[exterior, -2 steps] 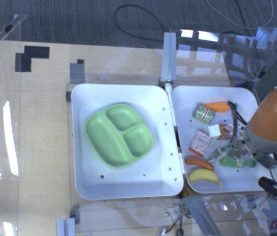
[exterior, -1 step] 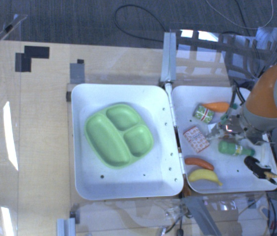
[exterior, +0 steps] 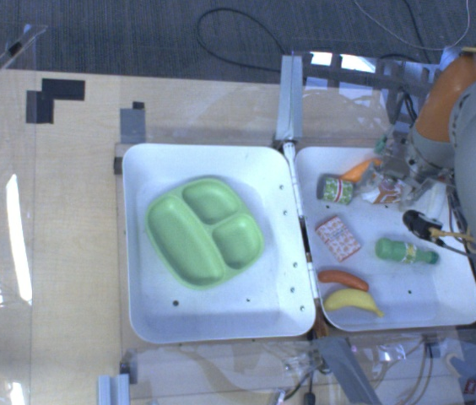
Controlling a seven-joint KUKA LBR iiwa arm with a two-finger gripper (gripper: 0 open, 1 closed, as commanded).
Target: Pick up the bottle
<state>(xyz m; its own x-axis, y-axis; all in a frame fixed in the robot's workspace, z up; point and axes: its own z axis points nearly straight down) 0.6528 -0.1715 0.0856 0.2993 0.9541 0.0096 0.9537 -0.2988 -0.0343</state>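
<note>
Green bottle (exterior: 406, 251) lying on its side in right bin (exterior: 466, 310), right of patterned box (exterior: 338, 237), above banana (exterior: 353, 301) and red sausage (exterior: 343, 278), pincer (exterior: 387, 177) up near can (exterior: 336, 189) and carrot (exterior: 357, 171), grip state impossible to tell, green divided tray (exterior: 204, 230) in left bin (exterior: 149, 310) on counter (exterior: 52, 251).

Both bins (exterior: 221, 323) look like smooth white plastic, slightly glossy under the lights. Green divided tray (exterior: 204, 230): matt moulded plastic. Bottle (exterior: 405, 251): green plastic with a soft sheen. Banana (exterior: 353, 301) and sausage (exterior: 343, 278) look like smooth plastic toys. Small can (exterior: 336, 189) has a printed label. Bench top (exterior: 52, 226): pale wood grain beneath clear glossy sheeting. Floor (exterior: 137, 24): dark, rough carpet weave.
</note>
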